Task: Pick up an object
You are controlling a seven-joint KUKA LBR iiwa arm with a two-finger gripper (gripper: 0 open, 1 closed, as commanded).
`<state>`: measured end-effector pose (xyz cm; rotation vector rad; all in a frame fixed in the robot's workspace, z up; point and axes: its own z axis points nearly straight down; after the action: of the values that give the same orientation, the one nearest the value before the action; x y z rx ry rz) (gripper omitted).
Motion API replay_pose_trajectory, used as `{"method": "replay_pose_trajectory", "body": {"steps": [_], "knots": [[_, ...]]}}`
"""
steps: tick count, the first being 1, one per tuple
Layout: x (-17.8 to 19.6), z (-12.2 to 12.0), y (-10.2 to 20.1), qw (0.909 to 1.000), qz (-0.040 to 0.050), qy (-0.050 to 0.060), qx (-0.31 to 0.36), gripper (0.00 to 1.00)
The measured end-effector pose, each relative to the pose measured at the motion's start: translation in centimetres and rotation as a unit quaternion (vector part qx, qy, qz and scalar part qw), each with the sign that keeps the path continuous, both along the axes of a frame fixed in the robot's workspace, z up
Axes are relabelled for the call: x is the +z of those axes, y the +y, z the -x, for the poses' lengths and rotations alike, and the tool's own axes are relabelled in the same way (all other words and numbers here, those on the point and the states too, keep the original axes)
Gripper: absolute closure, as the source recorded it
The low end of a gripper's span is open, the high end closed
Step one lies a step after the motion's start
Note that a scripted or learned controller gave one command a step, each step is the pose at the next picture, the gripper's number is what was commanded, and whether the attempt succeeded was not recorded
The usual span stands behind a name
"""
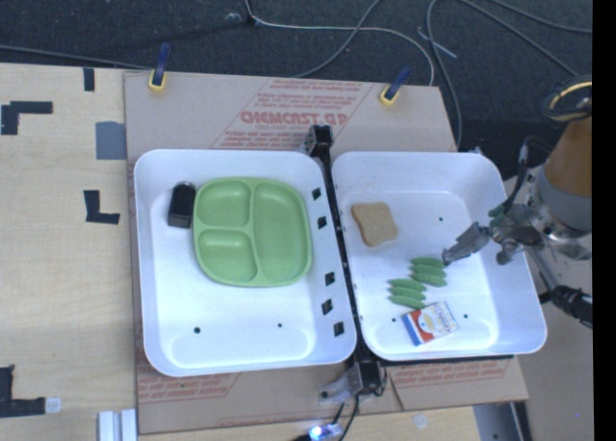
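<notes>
Where the arm (568, 174) comes in from the right, its grey body and orange band sit over the right rim of the right bin (481, 171), and the wrist leans down and leftward into that bin. The gripper (478, 244) hangs low over the bin's right half, one grey finger (462, 245) stretching left toward the middle and a second, shorter one just right of it, near the rim. They stand apart with nothing between them, so the jaws look open and have hold of nothing.

Just below and left of the finger's tip lie the green pea pods (418, 281), two or three of them close together on the bin floor; whether the tip touches the nearest pod cannot be told. A slice of bread (373, 223) lies near the left wall of the same bin, toward its far edge. A small card packet (429, 322), white with red and blue print too small to read, lies near the front edge.

The left bin (164, 333) holds a green divided plate (252, 231) in its far half, with a small black block (181, 205) touching or just beside the plate's left edge. Both bins rest on a cardboard sheet (289, 107) held by two yellow clamps (157, 78) at its far edge. The arm's upper part is cut off at the right.
</notes>
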<state>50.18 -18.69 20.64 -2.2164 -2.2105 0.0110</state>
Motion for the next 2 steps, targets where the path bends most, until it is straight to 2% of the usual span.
{"method": "replay_pose_trajectory", "body": {"steps": [1,2], "knots": [[0.6,-0.3,0.0,1.0,0.0014,-0.006,0.002,0.0],[-4.2,-0.2,-0.7,1.0,0.0012,-0.004,0.001,0.0]]}}
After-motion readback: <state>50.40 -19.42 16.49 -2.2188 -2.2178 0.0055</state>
